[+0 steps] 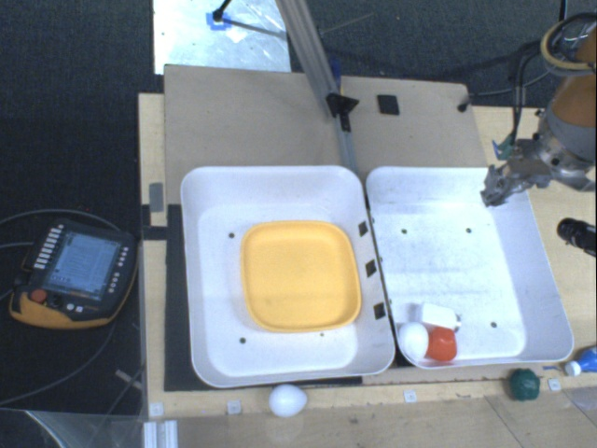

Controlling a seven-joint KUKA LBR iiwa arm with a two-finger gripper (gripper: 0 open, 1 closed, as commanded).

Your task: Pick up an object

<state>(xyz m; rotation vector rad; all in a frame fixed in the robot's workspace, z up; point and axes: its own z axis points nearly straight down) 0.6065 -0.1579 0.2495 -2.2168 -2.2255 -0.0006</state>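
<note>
In the lower left corner of the right-hand bin [466,250], low in the frame and right of centre, three small objects sit bunched together: a white egg-shaped object [412,338] against the bin's rounded corner, a red-orange object [442,345] touching it on its right, and a small white block [438,316] lying just above the two. The gripper [497,189] hangs over the upper right edge of that same bin, well apart from the cluster, at the end of the grey arm [569,129] that comes in from the right of the frame with its orange band [571,52] near the top right corner; whether the fingers are apart or together cannot be told, as they appear as one dark shape, and nothing is seen between them. The left-hand bin [210,269] holds a yellow square plate [300,274] lying flat in its middle. On the desk [252,110] below the left bin, near the bottom edge of the frame, rests another white egg [287,399], outside both bins. At the lower right, beyond the right bin's corner, lie a dark green ball [524,384] and, just right of it, a blue-tipped object [583,364] cut by the frame edge. At the far left, on the dark floor, a teach pendant [71,278] with a lit screen sits with its cable.
</note>
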